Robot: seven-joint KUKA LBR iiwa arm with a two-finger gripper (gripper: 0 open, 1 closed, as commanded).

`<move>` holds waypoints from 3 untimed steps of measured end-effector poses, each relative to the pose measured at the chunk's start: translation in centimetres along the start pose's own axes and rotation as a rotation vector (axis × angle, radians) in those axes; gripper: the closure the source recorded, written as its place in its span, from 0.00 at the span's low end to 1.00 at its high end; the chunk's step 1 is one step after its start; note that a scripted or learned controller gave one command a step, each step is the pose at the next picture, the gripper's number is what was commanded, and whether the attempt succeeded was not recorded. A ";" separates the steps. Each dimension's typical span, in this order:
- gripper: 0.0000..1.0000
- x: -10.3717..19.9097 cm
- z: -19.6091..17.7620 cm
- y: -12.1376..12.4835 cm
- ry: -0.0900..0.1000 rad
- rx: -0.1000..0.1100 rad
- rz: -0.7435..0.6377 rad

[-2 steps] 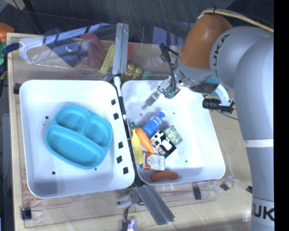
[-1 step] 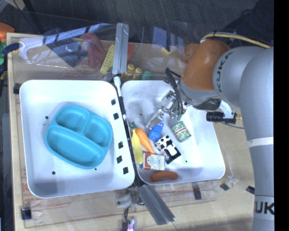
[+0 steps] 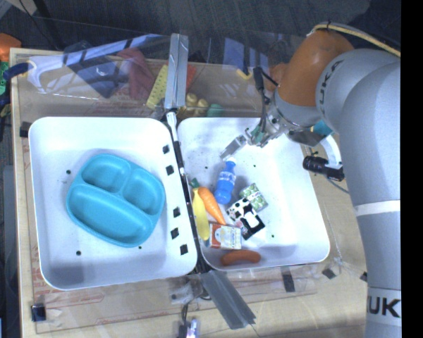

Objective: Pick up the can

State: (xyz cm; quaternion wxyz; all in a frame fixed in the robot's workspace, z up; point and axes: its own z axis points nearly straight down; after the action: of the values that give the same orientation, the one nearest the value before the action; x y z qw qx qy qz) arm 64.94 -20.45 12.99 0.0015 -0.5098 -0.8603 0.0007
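Two shallow white bins sit side by side on a wooden bench with dark floor around it, seen from above at a slant.

Left bin [image 3: 49,210]: it holds a blue compartment tray [image 3: 115,198], lying flat near the middle with three hollows facing up.

Right bin [image 3: 296,210]: its contents crowd the side nearest the divider [image 3: 175,182]. A blue bottle [image 3: 226,182] with a white cap lies tilted toward the middle. Beside it rest an orange carrot [image 3: 211,204] and a yellow banana [image 3: 200,217], both along the bin's inner wall. A small green-and-white packet [image 3: 254,197] lies just right of the bottle, touching a black-and-white patterned box [image 3: 244,217]. Below these sit a red-and-white carton [image 3: 228,237] and a brown sausage [image 3: 241,258] near the front rim. Which of these is the can I cannot tell; nothing clearly can-shaped stands out.

The grey arm [image 3: 366,153] with its orange band reaches in from the right, and the gripper [image 3: 257,134] hangs over the far part of the right bin, well apart from the pile. Its fingers look slightly parted with nothing between them.

Behind the bins, clear plastic sheeting [image 3: 92,65] covers some coloured clutter. White letters "UK" show on the arm's lower casing.
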 end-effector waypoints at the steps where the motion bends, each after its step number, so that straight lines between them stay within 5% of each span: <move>1: 0.00 0.0 3.9 -0.9 -0.001 -0.001 -0.471; 2: 1.00 0.0 3.1 -0.7 0.000 0.000 -0.475; 3: 1.00 1.1 -9.4 -0.5 -0.002 -0.001 -0.240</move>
State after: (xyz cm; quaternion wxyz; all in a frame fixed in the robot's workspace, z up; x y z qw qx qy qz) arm 64.05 -19.74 22.36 0.0005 -0.4032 -0.9151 0.0005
